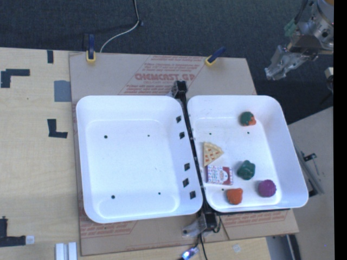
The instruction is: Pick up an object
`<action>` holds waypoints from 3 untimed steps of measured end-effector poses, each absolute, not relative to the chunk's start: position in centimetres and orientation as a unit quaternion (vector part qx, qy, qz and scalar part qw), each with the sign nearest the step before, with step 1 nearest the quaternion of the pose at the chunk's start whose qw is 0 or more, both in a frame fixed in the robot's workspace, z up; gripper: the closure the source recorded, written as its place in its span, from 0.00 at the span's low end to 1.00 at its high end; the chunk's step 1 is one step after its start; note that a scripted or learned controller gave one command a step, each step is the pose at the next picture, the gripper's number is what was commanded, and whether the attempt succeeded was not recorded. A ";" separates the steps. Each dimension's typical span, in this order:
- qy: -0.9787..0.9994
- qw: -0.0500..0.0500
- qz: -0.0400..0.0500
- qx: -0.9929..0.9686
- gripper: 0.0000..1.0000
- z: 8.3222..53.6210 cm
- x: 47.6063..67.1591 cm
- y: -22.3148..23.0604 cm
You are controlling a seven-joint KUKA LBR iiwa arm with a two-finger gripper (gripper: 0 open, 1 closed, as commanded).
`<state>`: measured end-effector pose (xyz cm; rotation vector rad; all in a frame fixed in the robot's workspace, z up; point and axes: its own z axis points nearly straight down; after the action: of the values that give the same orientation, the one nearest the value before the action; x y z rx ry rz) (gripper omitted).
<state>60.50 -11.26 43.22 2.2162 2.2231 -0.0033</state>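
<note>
The right bin (274,108) holds several small objects. A green and orange piece (248,118) lies near its far side. A yellow pizza-slice wedge (212,153) sits by the divider, with a small red and white carton (219,175) just below it. A dark green lump (246,169), a purple ball (266,188) and an orange piece (234,196) lie toward the near side. My gripper (277,69) hangs high at the upper right, beyond the bin's far right corner, with nothing seen between its fingers.
The left bin (87,112) stands beside the right one on a cardboard sheet (157,75) clamped at the back. A white cable (122,34) runs over the dark floor behind. Black clips line the divider (188,145) between the bins.
</note>
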 end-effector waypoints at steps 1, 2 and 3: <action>0.708 0.002 -0.002 0.706 1.00 44.2 60.5 -11.3; 0.708 0.002 -0.002 0.706 1.00 45.2 60.6 -11.3; 0.708 0.003 -0.003 0.706 1.00 46.2 60.6 -11.3</action>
<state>60.60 -11.25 46.17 2.2129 2.2213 -0.0089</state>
